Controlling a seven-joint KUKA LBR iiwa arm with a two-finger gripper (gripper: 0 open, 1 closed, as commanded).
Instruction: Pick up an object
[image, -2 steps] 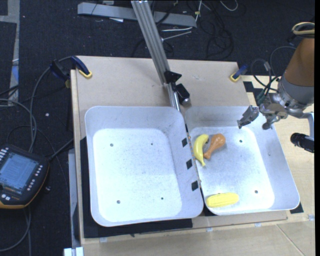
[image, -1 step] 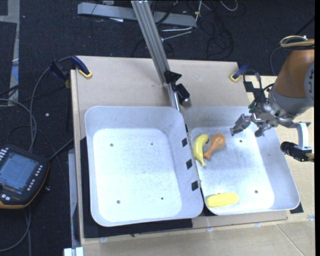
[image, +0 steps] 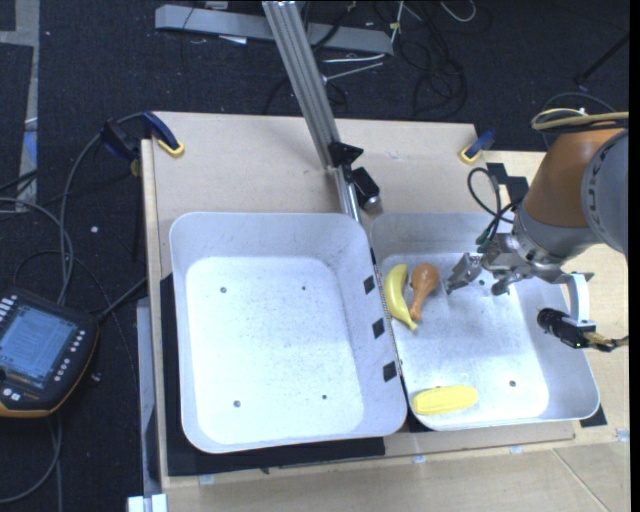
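The right bin (image: 487, 341) holds three things. A yellow banana (image: 398, 296) lies along its left wall. Touching the banana's right side is an orange-brown, pear-shaped object (image: 423, 284). A yellow, lemon-like oblong (image: 445, 401) rests near the front rim. My gripper (image: 478, 279) hangs over the bin's back part, just right of the pear-shaped object and apart from it. Its fingers are spread open with nothing between them.
The left bin (image: 178, 244) sits beside the right one, their rims overlapping in the middle. A slanted metal pole (image: 312, 92) rises behind the bins. A cable and black connector (image: 560, 325) hang by the right bin's right side. A teach pendant (image: 35, 350) lies off the bench at the left.
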